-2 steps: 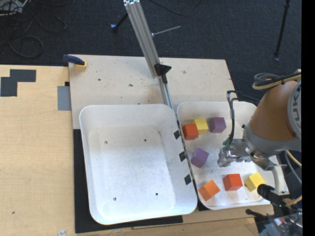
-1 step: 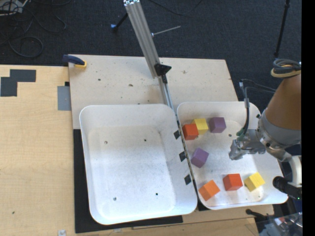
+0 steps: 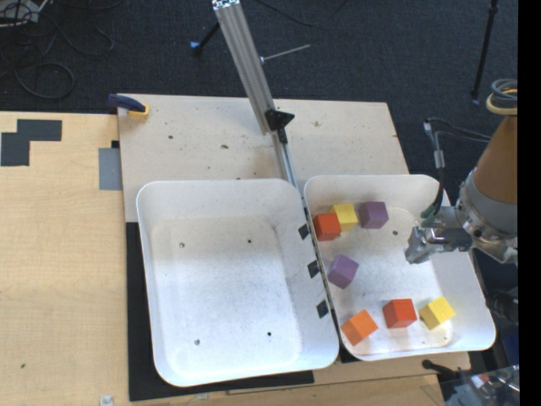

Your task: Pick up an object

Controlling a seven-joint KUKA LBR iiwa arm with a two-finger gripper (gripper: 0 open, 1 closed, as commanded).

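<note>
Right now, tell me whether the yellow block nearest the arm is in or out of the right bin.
In. The yellow block lies inside the right bin, beside a red block.

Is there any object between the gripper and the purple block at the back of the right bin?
Nothing visible stands in the way. The gripper is at the right side of the right bin, and bare white floor lies between it and the purple block. The yellow block and red block lie beyond it, to its left.
</note>
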